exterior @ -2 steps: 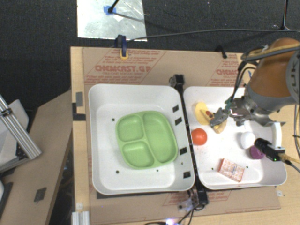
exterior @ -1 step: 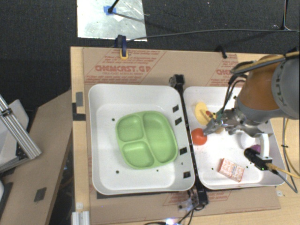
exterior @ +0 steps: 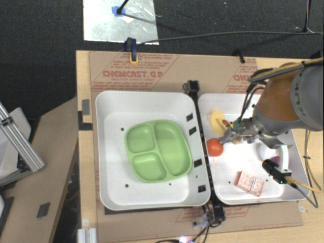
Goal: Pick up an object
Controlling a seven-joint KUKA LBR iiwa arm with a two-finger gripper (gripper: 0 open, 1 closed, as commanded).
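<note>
The right bin (exterior: 230, 196) holds a yellow banana-like piece (exterior: 218, 120) near its upper left, a red tomato-like ball (exterior: 214, 147) by its left wall, and a pink patterned packet (exterior: 250, 183) near its front. A dark purple thing (exterior: 274, 161) peeks out under the wrist. My gripper (exterior: 226, 137) hangs low over the right bin, between the yellow piece and the red ball, just above and right of the ball. Its tips sit close to the ball.
The left bin (exterior: 109, 135) carries a green three-compartment plate (exterior: 158, 150). A black divider with clips (exterior: 198, 135) runs between the bins. The grey and orange arm (exterior: 286, 103) covers the right bin's far right side. Cables trail at the right edge.
</note>
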